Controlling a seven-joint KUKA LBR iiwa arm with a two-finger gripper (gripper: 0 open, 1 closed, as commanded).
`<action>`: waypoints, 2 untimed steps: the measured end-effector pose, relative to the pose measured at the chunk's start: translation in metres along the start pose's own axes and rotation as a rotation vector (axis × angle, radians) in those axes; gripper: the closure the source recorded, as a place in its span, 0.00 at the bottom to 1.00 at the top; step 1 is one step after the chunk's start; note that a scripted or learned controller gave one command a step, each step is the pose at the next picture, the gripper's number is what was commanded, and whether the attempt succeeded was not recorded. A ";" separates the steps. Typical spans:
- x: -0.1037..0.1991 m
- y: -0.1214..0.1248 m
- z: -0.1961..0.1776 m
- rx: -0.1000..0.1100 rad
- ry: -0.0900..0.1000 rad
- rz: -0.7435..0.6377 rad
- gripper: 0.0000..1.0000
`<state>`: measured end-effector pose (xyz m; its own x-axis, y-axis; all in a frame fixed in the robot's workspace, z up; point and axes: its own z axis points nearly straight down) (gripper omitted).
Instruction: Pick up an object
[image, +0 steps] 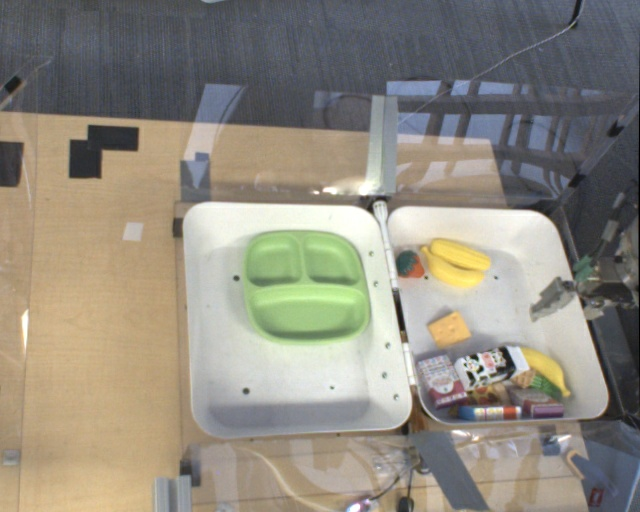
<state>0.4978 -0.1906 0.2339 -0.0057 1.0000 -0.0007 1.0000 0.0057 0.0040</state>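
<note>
The right bin (520, 225) holds several small objects. A bunch of yellow bananas (457, 262) lies near its back, with a small red and green fruit (408, 264) just left of it. A yellow cheese wedge (449, 328) sits in the middle. Along the front lie a pink carton (436, 373), a black-and-white carton (490, 366), a single banana (548, 368) and some markers (500, 410). My gripper (553, 299) hangs at the bin's right side, above bare floor, right of the cheese and apart from every object.
The left bin (215, 330) carries a green divided plate (305, 285). A metal post (383, 140) stands behind the seam between the bins. Clear panels ring the bench, and wooden tabletop stretches to the left.
</note>
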 end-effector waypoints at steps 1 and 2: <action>0.005 -0.009 0.007 -0.001 0.001 0.100 0.00; 0.054 0.051 0.130 -0.022 0.000 -0.068 0.00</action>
<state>0.5488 -0.1364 0.1042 -0.0741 0.9972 -0.0016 0.9969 0.0741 0.0260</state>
